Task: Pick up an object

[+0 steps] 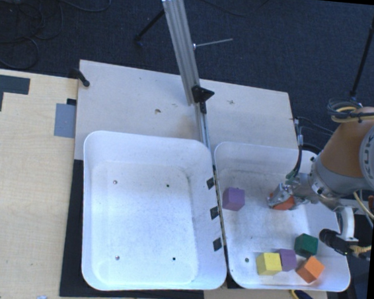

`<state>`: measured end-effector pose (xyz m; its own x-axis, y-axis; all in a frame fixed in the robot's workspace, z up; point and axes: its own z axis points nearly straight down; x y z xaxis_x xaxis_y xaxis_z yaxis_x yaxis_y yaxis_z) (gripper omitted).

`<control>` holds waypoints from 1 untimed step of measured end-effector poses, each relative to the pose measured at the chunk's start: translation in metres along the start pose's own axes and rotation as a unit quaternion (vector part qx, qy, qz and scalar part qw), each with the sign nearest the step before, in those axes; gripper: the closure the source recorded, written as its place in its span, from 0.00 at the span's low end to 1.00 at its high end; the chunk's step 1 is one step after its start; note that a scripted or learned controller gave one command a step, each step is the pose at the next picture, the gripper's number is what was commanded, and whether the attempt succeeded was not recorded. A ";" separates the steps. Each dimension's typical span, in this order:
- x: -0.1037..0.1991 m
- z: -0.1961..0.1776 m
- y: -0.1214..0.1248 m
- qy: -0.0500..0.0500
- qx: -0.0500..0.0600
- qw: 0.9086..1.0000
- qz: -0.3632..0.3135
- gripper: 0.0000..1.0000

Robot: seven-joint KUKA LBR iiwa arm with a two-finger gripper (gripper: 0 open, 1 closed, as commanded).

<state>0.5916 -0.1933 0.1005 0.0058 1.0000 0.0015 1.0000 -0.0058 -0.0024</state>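
Camera view: the arm [346, 152] reaches in from three o'clock, and its gripper [283, 199] hangs low over the right bin [259, 156]. An orange-red piece [284, 203] shows at its tip, though whether the gripper grips it cannot be told. A purple block [233, 198] sits just toward nine o'clock of the gripper. Toward five o'clock lies a cluster: a green block [306, 244], a yellow block [269, 263], a small lilac block [288, 258] and an orange block [310, 268]. The left bin [107, 150] sits beside it on the desk [139, 101].
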 end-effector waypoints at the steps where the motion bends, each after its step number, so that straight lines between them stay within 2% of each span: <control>1: 0.098 -0.055 -0.033 0.001 0.000 1.000 -0.006 1.00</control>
<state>0.5592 -0.0950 0.1559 -0.0061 1.0000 0.0043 1.0000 0.0061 -0.0022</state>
